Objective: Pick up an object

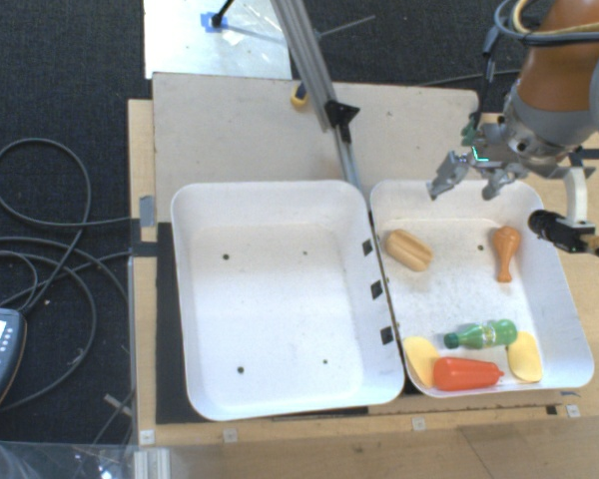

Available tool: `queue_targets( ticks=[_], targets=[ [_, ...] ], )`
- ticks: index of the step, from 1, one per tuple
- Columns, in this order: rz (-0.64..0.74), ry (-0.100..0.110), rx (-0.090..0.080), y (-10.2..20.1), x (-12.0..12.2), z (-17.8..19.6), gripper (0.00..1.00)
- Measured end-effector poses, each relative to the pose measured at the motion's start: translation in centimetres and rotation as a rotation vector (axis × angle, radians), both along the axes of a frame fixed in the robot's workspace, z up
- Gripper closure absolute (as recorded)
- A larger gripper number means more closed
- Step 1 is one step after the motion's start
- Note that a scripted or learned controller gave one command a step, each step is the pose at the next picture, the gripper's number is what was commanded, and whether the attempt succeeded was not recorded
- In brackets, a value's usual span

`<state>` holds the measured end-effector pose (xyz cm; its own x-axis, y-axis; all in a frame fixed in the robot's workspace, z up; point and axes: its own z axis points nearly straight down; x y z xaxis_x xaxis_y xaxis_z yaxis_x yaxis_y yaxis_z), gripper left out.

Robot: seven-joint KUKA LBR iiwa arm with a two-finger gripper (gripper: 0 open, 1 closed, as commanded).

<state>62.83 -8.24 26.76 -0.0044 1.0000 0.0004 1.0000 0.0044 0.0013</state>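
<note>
The claw (470, 180) hangs over the far rim of the right bin (554, 297), its two grey fingers (446, 180) spread apart with nothing between them: released, grasping no object. Above it rises the grey wrist with the orange band (571, 23), and cables loop past the arm's top.

Taking the right bin as the landmark: inside it, nearest the claw, a tan bread roll (408, 249) lies near the bin's left wall, toward its far end. A brown drumstick (505, 250) lies toward the bin's right side, level with the roll and well apart from it, its thick end pointing to the far rim. Along the bin's near edge sits a cluster: a green bottle (482, 335) on its side, a red pepper (466, 372) just in front of it, a yellow piece (420, 356) at the pepper's left end and another yellow piece (524, 356) at its right.

To the left of the right bin, sharing a wall with it, sits the left bin (200, 297). A grey pole (309, 53) slants in from beyond the bins toward the seam between them. Far left of the bins, black cables (40, 218) curl on the dark floor.
</note>
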Motion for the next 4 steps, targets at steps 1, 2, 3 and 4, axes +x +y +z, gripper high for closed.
queue_targets(
  ticks=[1,2,3,4],
  targets=[
    [-0.004,0.006,0.000,0.2,-0.8,-5.9,0.00],
    [-0.004,0.007,0.000,-0.3,-1.2,-12.0,0.00],
    [-0.004,0.005,0.000,-0.2,-1.3,-17.2,0.00],
    [-0.005,0.000,0.000,-0.3,-1.2,-15.9,1.00]
  ],
)
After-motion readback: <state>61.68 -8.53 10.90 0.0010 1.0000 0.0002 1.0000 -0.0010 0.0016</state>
